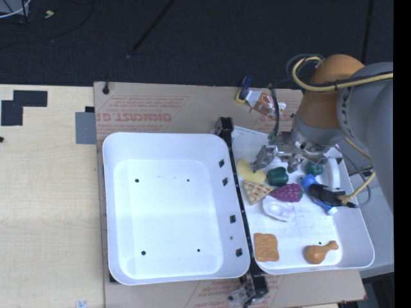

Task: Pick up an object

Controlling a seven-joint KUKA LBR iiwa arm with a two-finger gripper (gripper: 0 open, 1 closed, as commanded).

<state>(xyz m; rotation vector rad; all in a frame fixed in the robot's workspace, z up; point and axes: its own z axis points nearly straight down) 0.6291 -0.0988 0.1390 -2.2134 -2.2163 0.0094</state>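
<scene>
over the right bin [359, 249], the gripper [277, 161] spreads above crowded green [277, 176], purple [288, 192] and yellow toys [245, 171].

Left white bin [122, 172]: landmark. Brown cardboard sheet [160, 111] lies under it, printed red lettering above the bin's far rim. Light wood tabletop [45, 223] extends left of the bin; 2 black patches and 1 grey patch [84, 127] near its upper-left corner. Dark carpet [160, 31] beyond.
</scene>
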